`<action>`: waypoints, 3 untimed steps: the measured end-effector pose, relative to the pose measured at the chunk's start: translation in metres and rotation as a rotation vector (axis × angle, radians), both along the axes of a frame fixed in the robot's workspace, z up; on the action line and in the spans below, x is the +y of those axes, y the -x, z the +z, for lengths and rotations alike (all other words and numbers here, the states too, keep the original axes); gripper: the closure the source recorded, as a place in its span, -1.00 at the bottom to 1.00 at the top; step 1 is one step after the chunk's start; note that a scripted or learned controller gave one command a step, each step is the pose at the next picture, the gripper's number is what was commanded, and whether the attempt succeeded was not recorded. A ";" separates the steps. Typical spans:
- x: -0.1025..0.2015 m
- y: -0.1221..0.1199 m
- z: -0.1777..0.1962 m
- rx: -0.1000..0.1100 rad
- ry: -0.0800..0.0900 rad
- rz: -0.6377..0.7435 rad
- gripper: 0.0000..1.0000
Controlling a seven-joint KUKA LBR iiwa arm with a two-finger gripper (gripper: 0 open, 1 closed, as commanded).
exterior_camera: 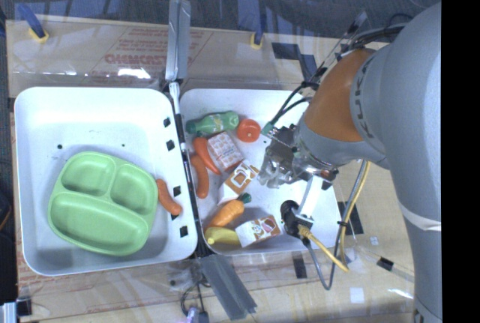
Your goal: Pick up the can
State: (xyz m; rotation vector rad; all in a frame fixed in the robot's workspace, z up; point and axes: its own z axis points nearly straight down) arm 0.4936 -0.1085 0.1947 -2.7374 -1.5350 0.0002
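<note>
The right bin (300, 100) holds a heap of toy food. A red and white labelled item (225, 151), which looks like the can, lies on its side near the bin's middle left. My gripper (274, 170) hangs low over the bin just right of it, next to a small orange and white carton (241, 177). I see nothing clearly held in the gripper. The grey arm with its orange band (337, 108) reaches in from the right and hides the bin's right part.
Around the can lie a green bottle (214, 123), a red tomato (249, 130), two carrots (199, 168) (226, 213), a yellow piece (222, 237) and another carton (259, 228). The left bin (45, 108) holds a green divided plate (103, 201) and a carrot (169, 198).
</note>
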 end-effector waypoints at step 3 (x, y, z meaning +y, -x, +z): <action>-0.018 0.017 0.028 -0.001 0.002 0.697 1.00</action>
